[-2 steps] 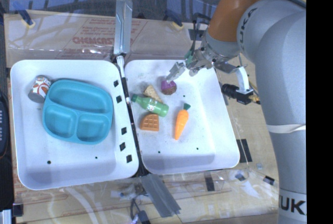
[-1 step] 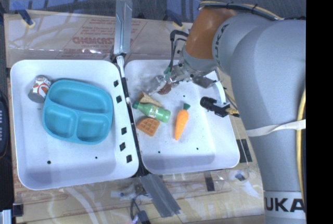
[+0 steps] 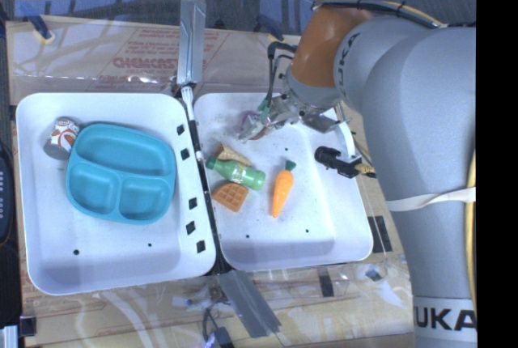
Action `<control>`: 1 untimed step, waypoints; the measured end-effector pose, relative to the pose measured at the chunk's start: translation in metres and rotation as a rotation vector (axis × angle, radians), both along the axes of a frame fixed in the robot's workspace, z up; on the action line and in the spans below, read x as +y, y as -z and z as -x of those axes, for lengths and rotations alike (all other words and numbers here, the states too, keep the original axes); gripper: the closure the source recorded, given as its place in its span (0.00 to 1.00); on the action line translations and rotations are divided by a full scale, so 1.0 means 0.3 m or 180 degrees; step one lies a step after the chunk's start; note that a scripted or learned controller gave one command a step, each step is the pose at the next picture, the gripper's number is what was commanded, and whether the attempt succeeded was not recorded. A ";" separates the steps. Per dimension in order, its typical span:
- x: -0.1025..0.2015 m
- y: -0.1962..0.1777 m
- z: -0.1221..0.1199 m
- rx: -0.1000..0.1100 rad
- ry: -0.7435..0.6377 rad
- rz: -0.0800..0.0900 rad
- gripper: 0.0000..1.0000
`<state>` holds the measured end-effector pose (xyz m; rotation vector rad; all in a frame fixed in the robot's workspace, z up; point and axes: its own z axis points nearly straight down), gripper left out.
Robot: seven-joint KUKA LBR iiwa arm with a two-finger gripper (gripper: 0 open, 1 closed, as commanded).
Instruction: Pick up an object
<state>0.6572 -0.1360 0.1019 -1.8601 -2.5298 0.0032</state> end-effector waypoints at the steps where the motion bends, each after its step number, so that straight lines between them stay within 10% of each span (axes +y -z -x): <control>1: 0.188 -0.321 -0.008 -0.0038 -0.0003 0.0002 1.00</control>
